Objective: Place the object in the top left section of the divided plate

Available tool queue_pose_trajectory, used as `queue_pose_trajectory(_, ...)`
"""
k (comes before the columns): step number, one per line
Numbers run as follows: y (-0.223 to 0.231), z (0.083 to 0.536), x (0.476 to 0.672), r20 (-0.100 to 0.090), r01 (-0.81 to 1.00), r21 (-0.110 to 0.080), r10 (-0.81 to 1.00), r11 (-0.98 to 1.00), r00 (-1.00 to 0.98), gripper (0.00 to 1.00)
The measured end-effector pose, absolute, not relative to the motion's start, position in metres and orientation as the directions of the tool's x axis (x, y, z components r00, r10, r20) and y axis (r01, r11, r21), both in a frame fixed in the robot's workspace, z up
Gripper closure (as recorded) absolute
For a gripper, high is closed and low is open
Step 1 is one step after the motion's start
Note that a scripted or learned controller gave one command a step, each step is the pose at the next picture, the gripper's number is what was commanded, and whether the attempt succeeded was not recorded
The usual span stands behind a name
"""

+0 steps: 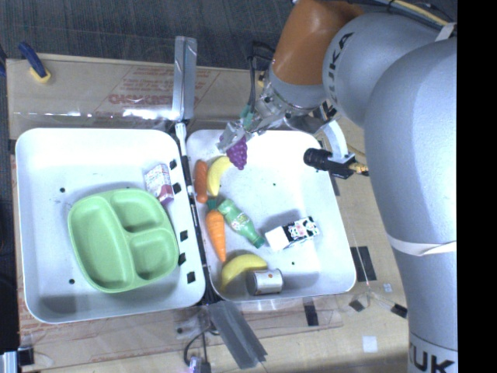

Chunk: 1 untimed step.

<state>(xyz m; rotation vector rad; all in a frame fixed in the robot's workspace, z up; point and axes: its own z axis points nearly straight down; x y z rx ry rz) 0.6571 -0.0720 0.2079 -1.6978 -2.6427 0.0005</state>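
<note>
From the camera view, looking down on the worktop, 2 white bins sit side by side; the left bin (31, 208) carries the green divided plate (123, 239), which lies toward that bin's middle and front, with a small pink-and-white packet (159, 182) just off its rim, close to the bin's right wall; the plate has 3 sections and all look bare. The right bin (326, 231) holds the loose things: a carrot (201, 179) and a banana (216, 173) by its left wall, a green bottle (239, 222), a second carrot (216, 235), a cow-patterned carton (293, 232), another banana (242, 266) and a metal can (265, 281) near the front edge. The arm comes in from the right, and its hand (237, 140) hangs over the back left corner of the right bin; a bunch of purple grapes (238, 154) dangles right at its tips, seemingly clear of the bin floor; I judge the hand is pinched narrow on the grapes, though the contact itself is small and hard to make out. So the pick looks done and the carry is the step in hand; next the arm must cross the divider between the bins toward the left bin, settle over the plate's section nearest the back left corner, lower, and let go without clipping the packet.
</note>
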Motion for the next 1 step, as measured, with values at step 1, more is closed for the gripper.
queue_pose_trajectory(1,0.0096,0.1911,0.6249,0.002,0.785,-0.003,0.785,0.620,-0.620,1.00)
